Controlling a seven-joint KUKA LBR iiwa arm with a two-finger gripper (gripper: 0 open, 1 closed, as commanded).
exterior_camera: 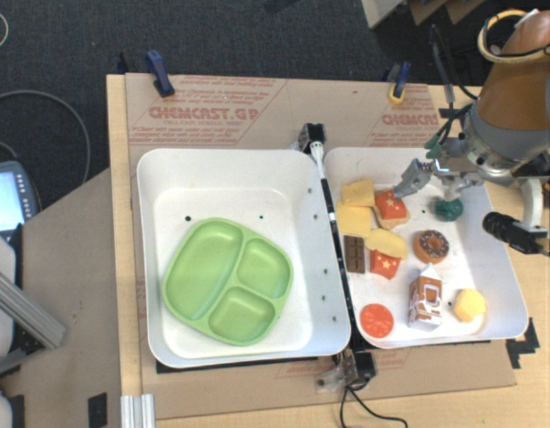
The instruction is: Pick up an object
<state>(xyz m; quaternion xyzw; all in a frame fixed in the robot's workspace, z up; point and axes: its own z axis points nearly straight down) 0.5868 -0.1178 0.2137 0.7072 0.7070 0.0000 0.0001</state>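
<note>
Camera view — tool [432,188] spread wide above right bin [497,266] — nothing between fingers.

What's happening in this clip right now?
A grey robot arm reaches in over the right bin, its claw hovering near the upper part of a pile of toy food: cheese wedges, a chocolate-glazed donut, a small carton, a lemon and a tomato. Nothing is visibly lifted. The left bin holds a green divided plate.

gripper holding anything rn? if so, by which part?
Nothing visibly held. The gripper hangs over the right bin, near the red block and teal object, with neither between its fingers.
</note>
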